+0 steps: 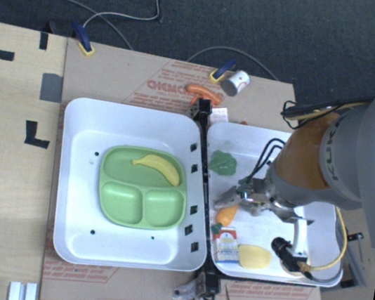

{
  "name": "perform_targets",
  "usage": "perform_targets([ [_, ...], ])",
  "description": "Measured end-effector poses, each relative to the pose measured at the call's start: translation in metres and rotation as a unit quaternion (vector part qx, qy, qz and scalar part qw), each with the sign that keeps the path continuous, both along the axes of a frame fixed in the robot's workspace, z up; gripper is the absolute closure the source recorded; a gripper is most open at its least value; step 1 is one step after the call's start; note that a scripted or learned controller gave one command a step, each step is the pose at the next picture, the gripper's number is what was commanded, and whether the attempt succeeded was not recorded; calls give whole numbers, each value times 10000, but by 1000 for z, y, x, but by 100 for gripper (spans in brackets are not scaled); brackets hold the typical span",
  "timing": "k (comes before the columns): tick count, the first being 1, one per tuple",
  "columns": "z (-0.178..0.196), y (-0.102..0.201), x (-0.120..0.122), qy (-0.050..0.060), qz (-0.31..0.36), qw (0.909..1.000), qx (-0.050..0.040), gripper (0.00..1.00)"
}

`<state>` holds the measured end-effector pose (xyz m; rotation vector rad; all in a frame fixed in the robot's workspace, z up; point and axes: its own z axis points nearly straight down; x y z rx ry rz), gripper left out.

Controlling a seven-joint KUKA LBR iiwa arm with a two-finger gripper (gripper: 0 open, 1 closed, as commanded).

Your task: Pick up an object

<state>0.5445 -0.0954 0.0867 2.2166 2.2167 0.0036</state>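
Observation:
My gripper (230,201) reaches down into the right bin (274,140) near its left wall. Its metal fingers (225,200) sit just above a small orange carrot-like piece (226,214). A green leafy toy (223,162) lies further back in the same bin. At the bin's front lie a pale yellow lump (253,256) and a small red and white packet (226,245). Whether the orange piece sits between the fingers is hidden by the wrist.
The left bin (78,163) holds a green divided plate (110,197) with a yellow banana (159,167) in its top compartment. A black divider (200,183) runs between the bins. The arm's grey and orange body (328,162) covers the right bin's right side.

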Motion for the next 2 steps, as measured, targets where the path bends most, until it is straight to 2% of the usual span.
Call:
perform_targets([
  [1,10,0,0,-2,0,10000,-2,100],
  [2,98,88,0,35,13,10000,21,100],
])
